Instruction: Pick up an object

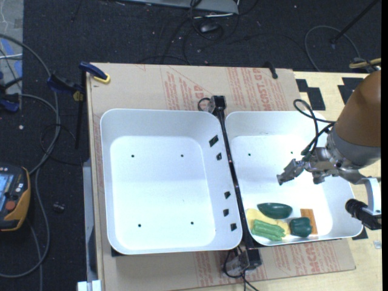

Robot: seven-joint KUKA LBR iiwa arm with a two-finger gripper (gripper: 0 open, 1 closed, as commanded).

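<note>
Several small objects lie along the front edge of the right bin (260, 132): a dark green oval piece (276, 210), a light green ridged piece (268, 229), a teal block (301, 226) and an orange-brown flat piece (308, 214) behind it. My gripper (290, 173) hangs over the middle of the right bin, above and behind these objects, pointing left. I see nothing in it. The arm's grey and orange wrist (362, 126) covers the bin's right side.
The left bin (115, 126) stands beside the right one, with a black divider strip (227, 162) between them. Both rest on a cardboard-covered bench (157, 80). Cables and a clamp (94, 73) lie at the bench's back left.
</note>
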